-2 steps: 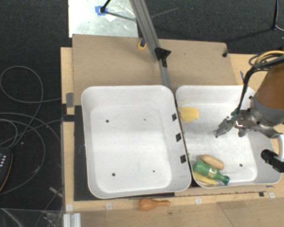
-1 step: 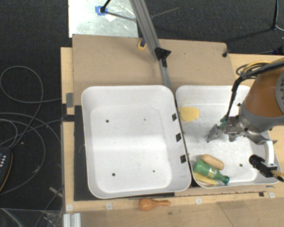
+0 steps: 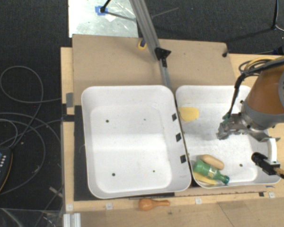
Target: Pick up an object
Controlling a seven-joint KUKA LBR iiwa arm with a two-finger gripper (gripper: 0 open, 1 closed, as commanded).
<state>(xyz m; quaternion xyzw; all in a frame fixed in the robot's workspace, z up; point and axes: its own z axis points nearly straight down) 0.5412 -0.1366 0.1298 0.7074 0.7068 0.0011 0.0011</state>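
My gripper (image 3: 223,132) hangs over the middle of the right bin (image 3: 206,94), with bare bin floor below it. A flat yellow piece (image 3: 189,113) lies near the bin's left wall, to the gripper's upper left. At the bin's front sit a tan bread-like roll (image 3: 212,161), a green bottle (image 3: 212,172) and a yellow object (image 3: 202,179) under the bottle. Nothing shows between the fingers.
The left bin (image 3: 128,141) stands beside the right one, with black clips (image 3: 178,137) along the shared wall. A tan pear-shaped object (image 3: 153,203) lies on the bench in front of the bins. A metal pole (image 3: 149,30) slants in from the top.
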